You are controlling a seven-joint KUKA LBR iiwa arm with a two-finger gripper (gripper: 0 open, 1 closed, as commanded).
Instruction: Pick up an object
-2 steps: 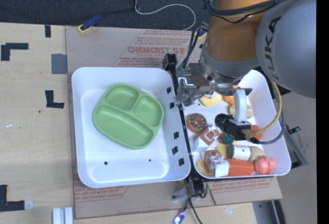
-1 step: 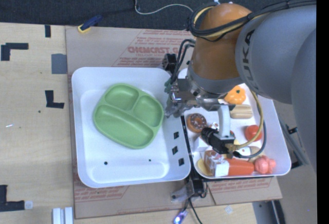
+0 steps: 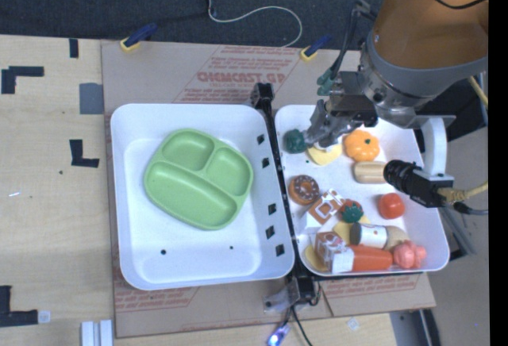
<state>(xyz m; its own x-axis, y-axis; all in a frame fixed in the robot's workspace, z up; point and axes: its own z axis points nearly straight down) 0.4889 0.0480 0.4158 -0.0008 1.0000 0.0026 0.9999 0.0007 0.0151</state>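
Nearest in the right bin (image 3: 432, 245) a heap of toy food is crowded — a carrot (image 3: 371, 259), a doughnut (image 3: 303, 189), a tomato (image 3: 390, 205). Beyond the doughnut, at the bin's far end, the gripper (image 3: 321, 132) is lowered among a small pumpkin (image 3: 364, 146), a yellow piece (image 3: 323, 153) and a dark green lump (image 3: 295, 140) — likely targets. Nothing is seen pinched; the gripper's tips are blurred. The arm's upper part is cut off.

I see my arm (image 3: 429, 19) reaching in from the right, wrist bent down, gripper (image 3: 324, 128) hanging low
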